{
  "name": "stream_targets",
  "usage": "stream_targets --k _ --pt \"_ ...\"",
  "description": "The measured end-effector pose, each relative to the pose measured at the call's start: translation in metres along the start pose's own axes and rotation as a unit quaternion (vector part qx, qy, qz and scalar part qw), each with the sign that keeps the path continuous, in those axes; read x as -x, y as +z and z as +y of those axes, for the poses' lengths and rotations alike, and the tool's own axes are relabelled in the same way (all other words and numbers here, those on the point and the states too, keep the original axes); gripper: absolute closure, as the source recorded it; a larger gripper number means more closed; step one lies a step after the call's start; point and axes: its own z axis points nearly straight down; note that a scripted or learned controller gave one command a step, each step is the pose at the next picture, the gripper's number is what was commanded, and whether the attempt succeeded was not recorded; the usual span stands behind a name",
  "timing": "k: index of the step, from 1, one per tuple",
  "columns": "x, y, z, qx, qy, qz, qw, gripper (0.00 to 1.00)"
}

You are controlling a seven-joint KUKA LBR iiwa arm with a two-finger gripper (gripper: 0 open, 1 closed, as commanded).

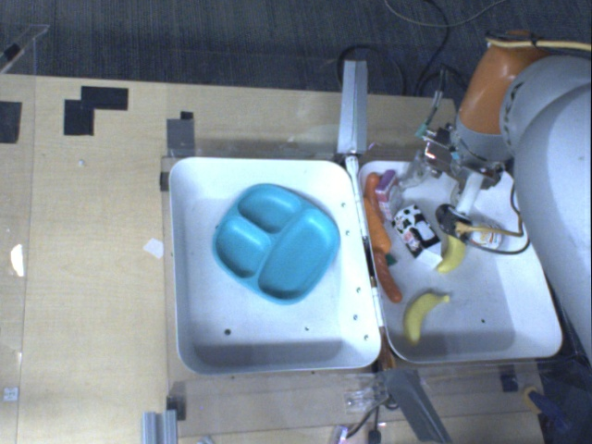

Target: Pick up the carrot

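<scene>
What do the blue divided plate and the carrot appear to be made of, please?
The blue divided plate looks like moulded plastic: uniform colour, soft sheen, rounded compartment walls. The carrot is likely a plastic toy, judging by its smooth, even orange surface, though the view is too coarse to be certain.

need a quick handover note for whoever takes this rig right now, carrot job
Gripper: over the back of the right bin, above the items; grip state unclear, nothing seen held.
Carrot: lying along the right bin's left wall, beside the black-and-white toy.
Two bananas lie nearer the front. Blue divided plate sits in the left bin.
Done: nothing yet.
Left: move to the carrot, grasp, lift.
</scene>
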Motion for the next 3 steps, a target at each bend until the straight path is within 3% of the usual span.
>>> stream_targets --k 1,2,3 --pt "-0.020 0.037 -0.010 0.000 -0.088 -0.001 0.9961 0.00" --pt "-0.051 -0.060 -0.085 -0.001 -0.089 0.000 0.9960 0.00" --pt "-0.004 -0.060 -0.140 -0.001 -0.051 0.000 0.9987 0.00"
